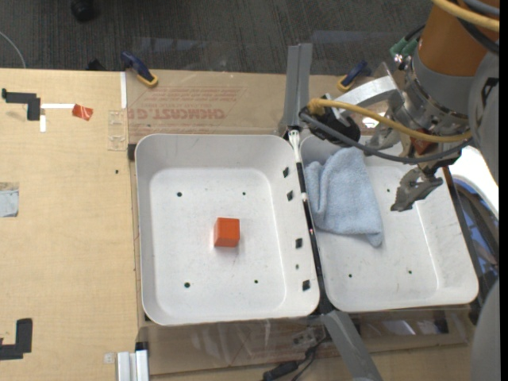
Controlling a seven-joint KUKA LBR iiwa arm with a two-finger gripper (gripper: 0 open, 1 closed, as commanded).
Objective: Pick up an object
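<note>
Plastic sheeting and a dark cable show at the bottom edge of the frame, under the front rims of two shallow white bins set side by side. Left of them the tan bench top (63, 236) fills the left side of the frame, bearing black bracket marks and bits of tape. The left bin (159, 213) holds one small orange-red block (227, 232), lying flat on the floor a little below the bin's centre, well apart from every wall. The right bin (452, 280) holds a crumpled pale blue cloth (343, 193) in its upper left part, close against the dividing rims, with a corner trailing down toward the middle of the floor. Right of the cloth, apart from it, the gripper (413, 190) hangs over the upper right floor of that bin with nothing between its dark fingers (401, 202); how wide they stand cannot be told. Above it rises the grey wrist with its orange band (456, 22), trailing yellow cables. Cardboard (198, 105) and two blue-and-yellow clamps lie beyond the bins.
</note>
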